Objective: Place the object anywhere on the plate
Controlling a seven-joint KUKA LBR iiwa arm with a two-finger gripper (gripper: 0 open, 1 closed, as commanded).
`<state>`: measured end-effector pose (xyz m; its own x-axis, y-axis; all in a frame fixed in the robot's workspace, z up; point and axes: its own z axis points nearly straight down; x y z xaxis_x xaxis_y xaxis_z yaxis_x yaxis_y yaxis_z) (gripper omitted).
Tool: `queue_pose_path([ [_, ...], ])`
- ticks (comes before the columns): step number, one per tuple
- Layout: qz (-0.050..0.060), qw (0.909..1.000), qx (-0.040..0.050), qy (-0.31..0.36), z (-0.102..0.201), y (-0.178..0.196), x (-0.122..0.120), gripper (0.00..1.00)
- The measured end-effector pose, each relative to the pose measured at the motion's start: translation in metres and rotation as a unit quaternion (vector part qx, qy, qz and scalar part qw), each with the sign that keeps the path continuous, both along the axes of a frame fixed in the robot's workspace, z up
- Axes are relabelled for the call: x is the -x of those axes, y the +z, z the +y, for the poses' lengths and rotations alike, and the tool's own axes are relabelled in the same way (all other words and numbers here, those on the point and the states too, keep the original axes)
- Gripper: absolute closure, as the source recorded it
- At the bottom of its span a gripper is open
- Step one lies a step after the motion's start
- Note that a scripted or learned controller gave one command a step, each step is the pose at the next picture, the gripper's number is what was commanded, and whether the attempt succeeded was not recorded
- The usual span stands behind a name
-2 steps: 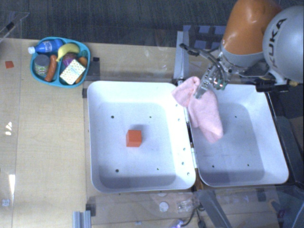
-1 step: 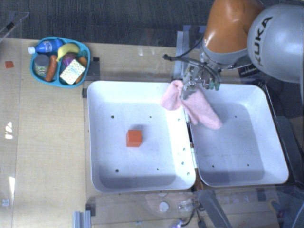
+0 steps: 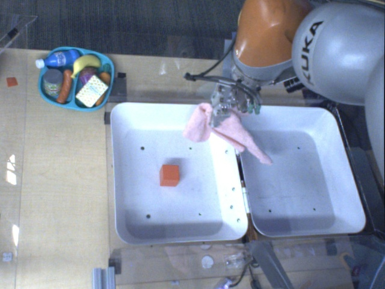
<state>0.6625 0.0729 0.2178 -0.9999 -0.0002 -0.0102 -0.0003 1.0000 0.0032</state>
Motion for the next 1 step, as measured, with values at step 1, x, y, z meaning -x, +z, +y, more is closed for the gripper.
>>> queue_pose_path([
  [1,0.000,1.0000,-0.0001,0.000,0.0000,0.0001,0.0000,0.00],
])
